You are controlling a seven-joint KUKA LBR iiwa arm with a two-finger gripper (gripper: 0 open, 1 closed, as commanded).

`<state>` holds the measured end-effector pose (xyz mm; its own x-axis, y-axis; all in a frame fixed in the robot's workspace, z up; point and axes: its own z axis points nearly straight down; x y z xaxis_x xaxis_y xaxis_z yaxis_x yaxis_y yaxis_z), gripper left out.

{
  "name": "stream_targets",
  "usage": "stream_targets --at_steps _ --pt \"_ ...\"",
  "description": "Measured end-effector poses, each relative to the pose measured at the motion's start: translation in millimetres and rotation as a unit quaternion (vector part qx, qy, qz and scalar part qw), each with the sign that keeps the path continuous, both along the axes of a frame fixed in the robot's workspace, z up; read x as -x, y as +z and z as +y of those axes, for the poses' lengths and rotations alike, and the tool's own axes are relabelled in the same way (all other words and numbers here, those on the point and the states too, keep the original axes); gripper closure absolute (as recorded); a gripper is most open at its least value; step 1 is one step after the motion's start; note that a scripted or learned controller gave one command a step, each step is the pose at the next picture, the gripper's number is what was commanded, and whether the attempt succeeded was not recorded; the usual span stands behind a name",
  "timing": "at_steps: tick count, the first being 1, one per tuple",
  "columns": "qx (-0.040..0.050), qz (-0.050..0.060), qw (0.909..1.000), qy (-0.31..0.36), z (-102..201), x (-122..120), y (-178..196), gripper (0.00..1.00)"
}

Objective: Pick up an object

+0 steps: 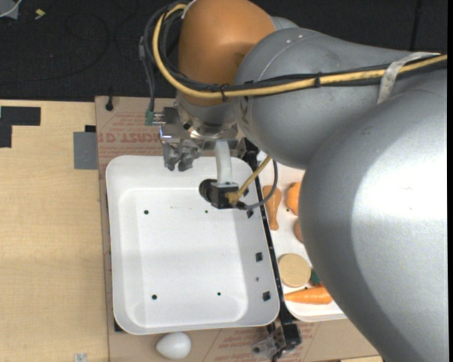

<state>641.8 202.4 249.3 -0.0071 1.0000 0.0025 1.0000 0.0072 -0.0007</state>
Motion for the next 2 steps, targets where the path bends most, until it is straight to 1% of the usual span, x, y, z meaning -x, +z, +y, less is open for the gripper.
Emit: stream_targets --at_steps 1,2 --pt "0.0012 0.002 1.0000 -0.001 43 27 1 1.00" --pt "0.0026 0.002 1.0000 -0.002 42 18 -19 1.00"
